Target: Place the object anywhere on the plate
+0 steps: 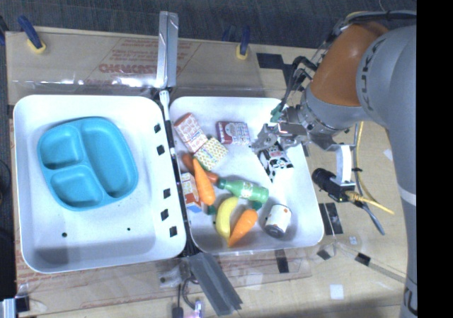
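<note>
Camera view, overhead and slanted: a counter (85, 69) carrying two shallow white bins side by side.

Left bin (28, 239): one blue plate (86, 161) with three compartments, lying toward the bin's upper left. Nothing rests on it.

Right bin (304, 235): a cluster of play-food items. Entries:
- red-and-white box (188, 129), upper left;
- small red packet (233, 131), beside it;
- checked yellow packet (211, 153), just below the box;
- long carrot (203, 182), slanting down the bin's left part;
- green bottle (244, 189), lying on its side at centre;
- banana (226, 216), and a second carrot (243, 226) touching it;
- small can (277, 219), lower right;
- black-and-white patterned item (278, 164), near the right wall.

Arm: grey, orange band, reaching in from the right. Claw (272, 137) sits low over the upper right part of the right bin, just above the black-and-white item. Whether it is open, closed or gripping anything cannot be told; the wrist hardware clutters that spot.

Task status, by judgement: not yet done. Which object is meant is not certain; all candidates lie in the right bin, well apart from the plate. Remaining: secure an object, lift, carry across the divider, release onto the plate.
</note>
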Motion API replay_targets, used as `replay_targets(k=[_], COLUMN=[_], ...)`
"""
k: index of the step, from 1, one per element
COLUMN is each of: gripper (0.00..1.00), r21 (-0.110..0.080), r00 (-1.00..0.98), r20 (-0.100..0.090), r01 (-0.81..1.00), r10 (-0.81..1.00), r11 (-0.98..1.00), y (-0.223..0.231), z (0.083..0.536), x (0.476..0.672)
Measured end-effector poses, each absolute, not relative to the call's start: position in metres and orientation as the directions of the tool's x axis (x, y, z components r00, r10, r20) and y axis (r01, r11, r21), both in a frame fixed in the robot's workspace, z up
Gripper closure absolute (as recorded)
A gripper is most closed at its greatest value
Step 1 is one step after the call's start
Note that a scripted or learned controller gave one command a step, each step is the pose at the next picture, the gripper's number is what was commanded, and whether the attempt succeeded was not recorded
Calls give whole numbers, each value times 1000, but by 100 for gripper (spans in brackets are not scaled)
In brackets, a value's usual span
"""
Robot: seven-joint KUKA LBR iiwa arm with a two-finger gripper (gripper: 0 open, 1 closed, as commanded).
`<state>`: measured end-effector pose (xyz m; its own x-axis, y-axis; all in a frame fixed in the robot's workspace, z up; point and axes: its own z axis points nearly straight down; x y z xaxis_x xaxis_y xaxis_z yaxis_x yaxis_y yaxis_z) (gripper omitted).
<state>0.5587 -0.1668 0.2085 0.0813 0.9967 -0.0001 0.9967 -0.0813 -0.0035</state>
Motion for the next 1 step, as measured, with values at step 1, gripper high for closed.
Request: replay_targets(k=[1], gripper=[100], r21=[-6], r00=[93], r20=[-1], r01=[996], r10=[996], r11=[-93], y=[-79], z=[230], x=[527])
